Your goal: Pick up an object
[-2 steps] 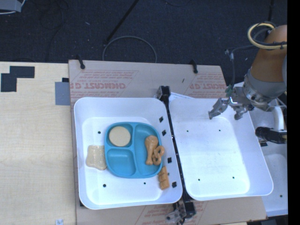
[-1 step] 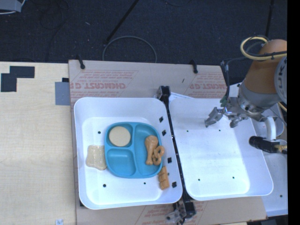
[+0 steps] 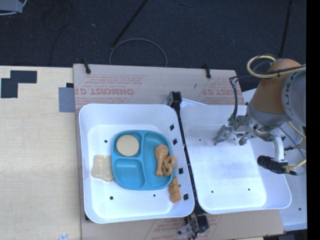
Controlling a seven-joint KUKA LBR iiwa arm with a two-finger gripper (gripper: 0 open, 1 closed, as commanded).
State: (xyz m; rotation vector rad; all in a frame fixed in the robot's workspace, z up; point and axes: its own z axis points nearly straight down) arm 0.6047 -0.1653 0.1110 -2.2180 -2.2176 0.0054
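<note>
The grey two-finger gripper (image 3: pixel 231 135) hangs over the right shallow white bin (image 3: pixel 235 194) with its jaws spread and nothing between them; the things worth picking lie well apart, in the left white bin (image 3: pixel 92 119): a pale round disc (image 3: pixel 127 145) and a tan knobbly toy (image 3: pixel 164 160) on the blue sectioned plastic tray (image 3: pixel 131 176), a cream slab (image 3: pixel 102 167) beside it, a small orange-brown piece (image 3: pixel 174 190) at its corner; presumably a reach across the divider comes next.

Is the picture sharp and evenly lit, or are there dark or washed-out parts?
Camera view: the two white bins are bright, nearly washed out, with only soft shadows under their rims; the floor behind the bench is very dark; the blue tray and the food on it look slightly soft; the gripper is blurry, its details hard to make out.
</note>
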